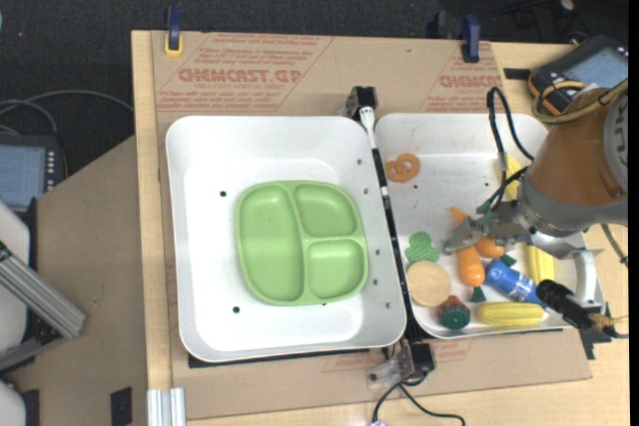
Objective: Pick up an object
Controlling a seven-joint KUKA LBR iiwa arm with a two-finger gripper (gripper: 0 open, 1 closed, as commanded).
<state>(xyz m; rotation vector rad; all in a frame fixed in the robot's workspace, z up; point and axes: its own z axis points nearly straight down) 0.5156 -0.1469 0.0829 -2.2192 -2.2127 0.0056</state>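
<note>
My gripper (467, 236) is low over the middle of the right bin (439, 140), among a cluster of toy food. Just below it lies an orange carrot-like piece (471, 265), with a blue bottle (511, 280) to its right. A small orange piece (457, 213) sits right above the gripper. A green leafy piece (420, 244) and a tan round disc (429, 283) lie to its left. An orange ring (403, 168) rests alone toward the bin's far left. The arm's grey wrist and orange band (574, 170) hide part of the bin's right side.
A yellow corn-like piece (511, 314) and a dark green piece (455, 316) lie along the right bin's near wall. A yellow piece (539, 264) stands by the wrist. The left bin (200, 165) holds a green divided plate (300, 240). Cables run along the right bin's far right.
</note>
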